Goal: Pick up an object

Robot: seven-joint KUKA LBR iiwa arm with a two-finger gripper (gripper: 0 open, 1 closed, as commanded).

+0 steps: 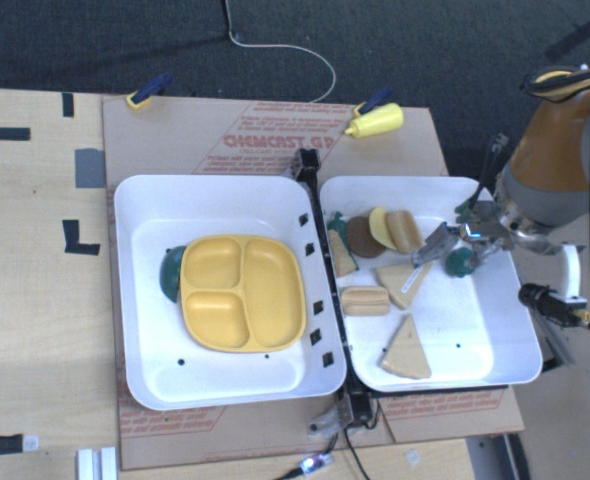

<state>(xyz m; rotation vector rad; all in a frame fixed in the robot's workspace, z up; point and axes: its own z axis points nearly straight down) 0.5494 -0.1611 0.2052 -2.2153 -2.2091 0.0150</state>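
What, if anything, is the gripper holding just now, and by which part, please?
It cannot be told. The gripper hangs low over the right white bin, beside a small dark green round object, but the view doesn't show anything between its fingers.

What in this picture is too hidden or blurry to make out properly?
- Dark green object, camera view: mostly under the yellow divided plate.
- Gripper, camera view: blurred; its grip is unclear.
- Small teal thing: too small to name.
- Arm: cut off by the right edge.

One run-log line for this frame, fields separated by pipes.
gripper over right bin | fingers: cannot tell | nearest: tan pieces | yellow divided plate in left bin | no grasp visible
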